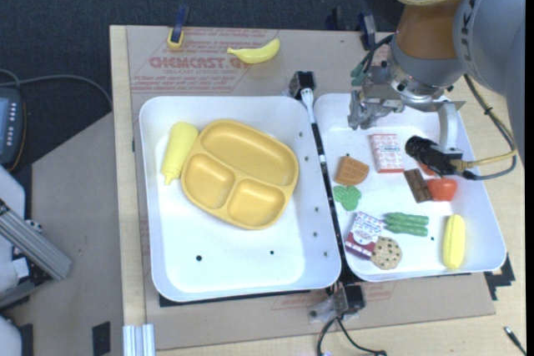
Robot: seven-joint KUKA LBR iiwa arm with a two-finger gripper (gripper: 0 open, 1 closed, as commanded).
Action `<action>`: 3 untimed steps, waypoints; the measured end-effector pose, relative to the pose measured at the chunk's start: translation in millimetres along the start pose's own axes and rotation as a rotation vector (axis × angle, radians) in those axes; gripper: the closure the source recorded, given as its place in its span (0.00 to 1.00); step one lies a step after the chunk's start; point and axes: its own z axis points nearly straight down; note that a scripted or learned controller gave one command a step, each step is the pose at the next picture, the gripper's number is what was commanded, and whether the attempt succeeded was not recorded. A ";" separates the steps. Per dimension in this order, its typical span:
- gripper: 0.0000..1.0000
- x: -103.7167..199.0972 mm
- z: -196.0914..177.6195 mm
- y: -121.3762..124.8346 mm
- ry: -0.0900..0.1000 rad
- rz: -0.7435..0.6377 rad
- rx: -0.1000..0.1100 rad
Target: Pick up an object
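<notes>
1. Well left of the waffle (352,171), in the left bin (242,258): a yellow tray (240,171) with three wells, and a yellow bottle (177,150) against the tray's side away from the waffle.
2. Same bin as the waffle, the right bin (480,213): a green piece (347,197) just in front of the waffle, and a white packet (385,152) just right of it.
3. Further right of the waffle: a brown bar (417,185), with a red piece (443,189) touching the bar's far side.
4. Nearer the camera than the waffle: a red-and-white pack (365,232), with a cookie (386,253) overlapping its corner. Green beans (406,222) just right of the pack. Farthest right of the waffle, a yellow cob (453,241).
5. Behind the waffle and left, outside both bins: a banana (255,52) on the cardboard (209,62).
6. Just behind the waffle, above the right bin's far end: the gripper (367,111), apart from every loose thing. Open or closed: cannot tell from this angle.
7. Hard to make out: the red piece partly covered by robot parts, print on the packet too small to read, the green piece of no nameable shape, and the arm cut off at the picture's upper right.
</notes>
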 end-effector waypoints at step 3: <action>1.00 3.8 -4.0 4.4 -0.001 0.001 0.000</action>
